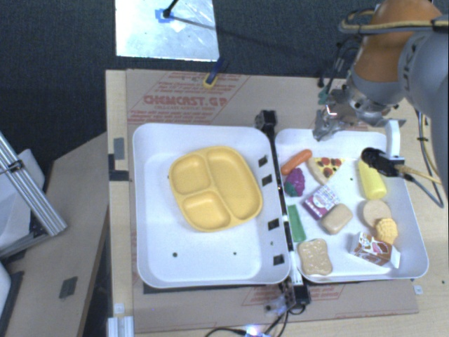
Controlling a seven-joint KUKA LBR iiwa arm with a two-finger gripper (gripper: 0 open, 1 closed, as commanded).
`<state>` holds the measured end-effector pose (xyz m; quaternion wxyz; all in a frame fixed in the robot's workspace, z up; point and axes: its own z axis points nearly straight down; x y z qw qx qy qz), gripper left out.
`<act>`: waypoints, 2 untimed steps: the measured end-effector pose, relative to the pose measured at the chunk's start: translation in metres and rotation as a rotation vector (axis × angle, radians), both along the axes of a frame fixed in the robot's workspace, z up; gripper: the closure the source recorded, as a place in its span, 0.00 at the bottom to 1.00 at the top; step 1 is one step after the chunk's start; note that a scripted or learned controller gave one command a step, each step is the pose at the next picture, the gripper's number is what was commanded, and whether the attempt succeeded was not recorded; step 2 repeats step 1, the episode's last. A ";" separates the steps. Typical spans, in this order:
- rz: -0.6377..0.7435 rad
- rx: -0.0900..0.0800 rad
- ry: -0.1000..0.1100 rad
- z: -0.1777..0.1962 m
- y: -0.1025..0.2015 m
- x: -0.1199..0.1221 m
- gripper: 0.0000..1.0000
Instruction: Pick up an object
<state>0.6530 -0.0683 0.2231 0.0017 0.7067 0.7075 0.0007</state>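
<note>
You've got the gripper (328, 126) hovering over the far edge of the right bin (414, 255), can't tell how the jaws stand. Just beside it in that bin are the toy pizza slice (327, 166) and carrot (296, 161); the yellow divided plate (214, 187) sits in the left bin (151, 258).

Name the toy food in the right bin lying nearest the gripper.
The pizza slice, just below the gripper at the right bin's far edge; the carrot sits farther left.
</note>
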 end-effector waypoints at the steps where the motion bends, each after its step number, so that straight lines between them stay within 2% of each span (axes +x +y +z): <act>1: 0.000 0.001 0.003 -0.008 0.006 -0.012 1.00; 2: 0.000 0.001 0.003 -0.008 0.006 -0.012 1.00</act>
